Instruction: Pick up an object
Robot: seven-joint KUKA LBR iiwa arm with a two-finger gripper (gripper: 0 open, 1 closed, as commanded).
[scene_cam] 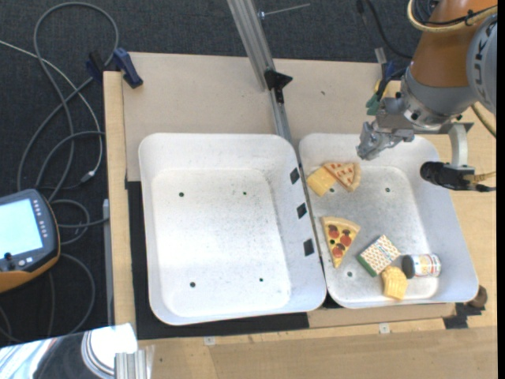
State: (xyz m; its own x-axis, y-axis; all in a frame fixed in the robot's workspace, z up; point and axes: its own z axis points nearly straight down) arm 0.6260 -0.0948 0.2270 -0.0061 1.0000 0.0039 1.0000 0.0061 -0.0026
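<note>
The right bin holds several toy items. A pizza slice lies against a yellow cheese wedge near the bin's back left. A second pizza slice lies near the bin's left wall. At the front sit a patterned green-edged box, a small yellow piece and a little can on its side. My gripper hangs over the bin's back edge, just above and right of the first pizza slice. Nothing shows between its tips.
The left bin lies beside the right one, with black clips along the divider. A metal pole slants across the back. Cables and a teach pendant lie left of the bench. A black part juts over the right bin's right rim.
</note>
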